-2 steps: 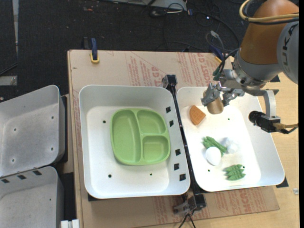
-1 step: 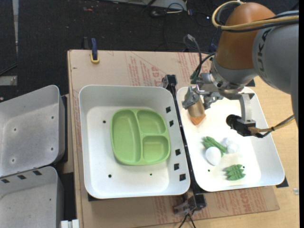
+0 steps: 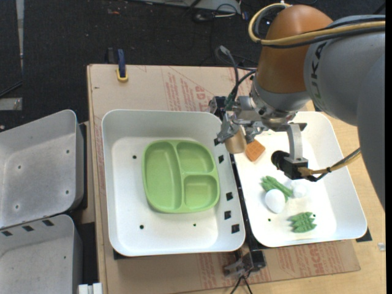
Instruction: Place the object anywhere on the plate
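Claw (image 3: 236, 132) over the seam between the two bins, near the surface's far edge. Grip state: cannot tell, the wrist housing hides it from above. Tan lump (image 3: 234, 143) directly under the claw, at the right bin's (image 3: 343, 188) far-left corner, just beside an orange block (image 3: 255, 150). Clamped or merely lying there? Not readable.

Risks, as judged:
- Lump not truly gripped, so a move toward the plate (image 3: 180, 176) would arrive with nothing.
- Weak hold, leading to a drop on the rim between bins, or onto the left bin's (image 3: 122, 213) floor short of the plate.
- Low carry height could clip the rim in crossing.
- Orange block close enough to get nudged or dragged along.

Arm (image 3: 343, 60) reaching in from the right edge, bent down steeply, orange band uppermost, wrist pointing at the seam. Plate well left of the claw, mid-bin.
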{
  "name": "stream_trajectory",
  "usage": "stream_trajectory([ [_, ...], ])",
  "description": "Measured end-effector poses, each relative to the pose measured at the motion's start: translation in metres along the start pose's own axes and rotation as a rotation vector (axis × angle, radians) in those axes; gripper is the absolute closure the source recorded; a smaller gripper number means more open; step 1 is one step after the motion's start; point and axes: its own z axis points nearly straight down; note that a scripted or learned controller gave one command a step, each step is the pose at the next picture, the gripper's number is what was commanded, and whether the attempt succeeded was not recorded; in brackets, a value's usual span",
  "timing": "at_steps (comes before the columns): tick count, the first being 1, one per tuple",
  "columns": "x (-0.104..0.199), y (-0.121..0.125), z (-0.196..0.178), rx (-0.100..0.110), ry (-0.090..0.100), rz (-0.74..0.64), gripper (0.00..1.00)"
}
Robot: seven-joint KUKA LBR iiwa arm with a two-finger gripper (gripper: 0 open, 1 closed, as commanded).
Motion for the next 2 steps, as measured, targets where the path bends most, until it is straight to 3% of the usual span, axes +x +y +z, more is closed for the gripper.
stream_trajectory([
  [2, 0.109, -0.008, 0.0, -0.001, 0.0, -0.001, 1.0],
])
